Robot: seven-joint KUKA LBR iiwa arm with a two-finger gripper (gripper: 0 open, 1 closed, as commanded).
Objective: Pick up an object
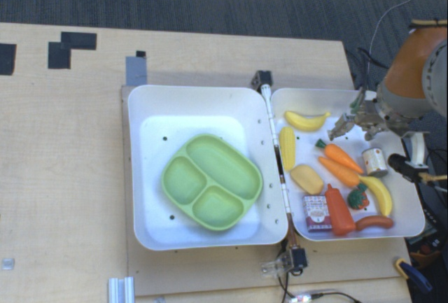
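A pale wooden table (63,175) carries two shallow white bins side by side. The left bin (140,154) holds one green divided plate (212,182) with three compartments, lying near its centre.

The right bin (413,224) is crowded with toy food: two bananas, one (306,120) near the back wall and one (379,194) toward the right; one yellow corn cob (288,148) along the left wall; two carrots (339,163) lying side by side in the middle; one tan potato-like piece (306,178); one small carton (316,213) and one red ketchup bottle (339,212) touching each other at the front; one sausage (374,223) by the front wall; one small can (373,161); and what appears to be a strawberry (358,199), though it is too small to be sure.

The arm (420,78) reaches in from the right, its hand (357,124) hovering above the bin's back area, between the rear banana and the can, fingers spread apart and gripping nothing.

No object is lifted yet. The upper carrot, just below the hand, looks the nearest target. A clean pick probably calls for straddling it across its narrow width and descending straight down, well away from its twin, so that the fingers close on one piece alone.
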